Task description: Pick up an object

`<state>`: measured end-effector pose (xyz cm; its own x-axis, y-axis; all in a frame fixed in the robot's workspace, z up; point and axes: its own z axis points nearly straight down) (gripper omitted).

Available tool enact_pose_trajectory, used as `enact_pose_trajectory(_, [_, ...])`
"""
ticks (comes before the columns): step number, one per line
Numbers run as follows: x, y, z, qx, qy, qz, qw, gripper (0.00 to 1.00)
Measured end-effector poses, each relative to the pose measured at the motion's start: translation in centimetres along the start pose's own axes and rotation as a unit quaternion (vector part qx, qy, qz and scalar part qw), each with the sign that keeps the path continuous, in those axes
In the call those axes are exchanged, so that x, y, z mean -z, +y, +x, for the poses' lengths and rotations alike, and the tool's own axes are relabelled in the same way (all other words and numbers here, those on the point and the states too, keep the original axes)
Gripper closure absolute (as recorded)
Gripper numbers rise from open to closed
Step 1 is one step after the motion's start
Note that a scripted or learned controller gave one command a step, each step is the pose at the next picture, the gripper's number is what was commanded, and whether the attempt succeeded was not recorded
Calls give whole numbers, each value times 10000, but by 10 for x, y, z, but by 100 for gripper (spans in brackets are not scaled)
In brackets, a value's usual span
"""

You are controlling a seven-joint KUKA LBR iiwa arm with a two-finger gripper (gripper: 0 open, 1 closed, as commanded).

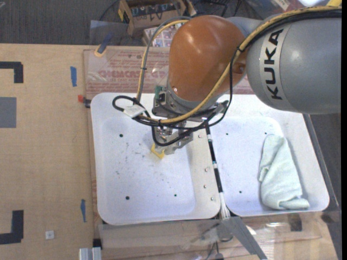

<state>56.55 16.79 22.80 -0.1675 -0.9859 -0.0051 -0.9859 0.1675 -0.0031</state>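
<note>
Seen from above at a slant, a pale wooden surface [43, 161] carries two shallow white plastic bins side by side, each with rounded corners. The left bin [124, 199] has a smooth floor marked with dark specks and smudges. A small yellow object [157, 152], blocky in shape, lies on that floor near the middle of the bin's upper half. Directly over it hangs the tool [169, 140], a dark metal assembly touching or just above the yellow object; whether it is wide, narrow or gripping cannot be told from here. Above the tool bulges the arm's glossy orange band [203, 58], then a smooth grey casing. Black and yellow cables [135, 110] loop around the wrist. The right bin [244, 140] holds a crumpled white cloth [279, 172], soft and folded, along its right side. Blue tape strips [73, 76] mark the surface.
</note>
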Motion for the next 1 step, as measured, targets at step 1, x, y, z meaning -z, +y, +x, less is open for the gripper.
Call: enact_pose_trajectory(1, [-86,24,-10,2985,-1,-17,9544,100])
